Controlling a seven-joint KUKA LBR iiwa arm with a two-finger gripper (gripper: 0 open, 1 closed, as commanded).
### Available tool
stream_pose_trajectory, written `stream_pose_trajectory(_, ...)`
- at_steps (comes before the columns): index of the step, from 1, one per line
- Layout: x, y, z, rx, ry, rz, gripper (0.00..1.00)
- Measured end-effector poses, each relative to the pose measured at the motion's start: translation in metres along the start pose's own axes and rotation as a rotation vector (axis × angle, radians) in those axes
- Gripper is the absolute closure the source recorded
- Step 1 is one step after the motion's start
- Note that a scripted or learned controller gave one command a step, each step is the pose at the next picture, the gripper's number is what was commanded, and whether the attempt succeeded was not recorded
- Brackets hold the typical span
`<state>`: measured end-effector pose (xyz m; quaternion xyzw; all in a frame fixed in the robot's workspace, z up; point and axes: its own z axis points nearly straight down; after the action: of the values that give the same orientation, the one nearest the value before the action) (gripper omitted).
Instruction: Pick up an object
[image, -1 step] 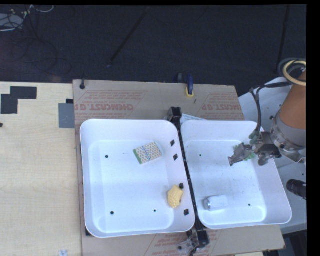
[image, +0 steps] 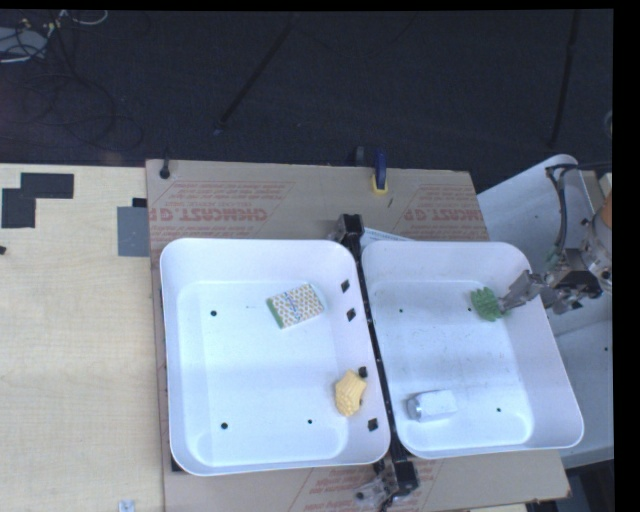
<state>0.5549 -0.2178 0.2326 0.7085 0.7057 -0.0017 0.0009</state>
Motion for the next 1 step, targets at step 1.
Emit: stream_pose_trajectory(1,0.0018,-0.0016,-0.0112,0.001,0.004,0.000,1.00)
